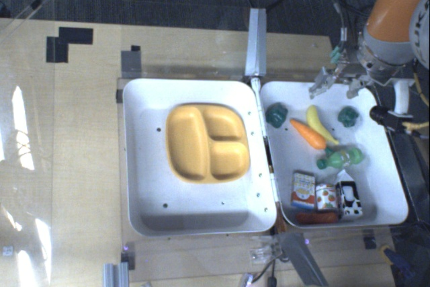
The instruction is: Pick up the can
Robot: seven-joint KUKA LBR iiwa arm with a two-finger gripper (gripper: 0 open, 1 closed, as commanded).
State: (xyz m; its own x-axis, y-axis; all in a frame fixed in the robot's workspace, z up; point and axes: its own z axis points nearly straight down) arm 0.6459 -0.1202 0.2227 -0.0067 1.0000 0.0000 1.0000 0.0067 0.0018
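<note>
Two small dark-green rounded objects lie in the right bin (396, 208). One (276, 115) is near its left wall and the other (347, 117) near the far right; either could be the can, I cannot tell which. My gripper (334, 84) hangs over the bin's far edge, above and between the two. It is open, with nothing between its fingers. The grey arm with its orange band (396, 0) reaches in from the upper right.
The right bin also holds a banana (321, 124), a carrot (308, 134), a green bottle (339, 158), small cartons (304, 189) and a sausage (317, 217). A yellow divided tray (207, 142) sits in the left bin (144, 198). Cables loop behind the bins.
</note>
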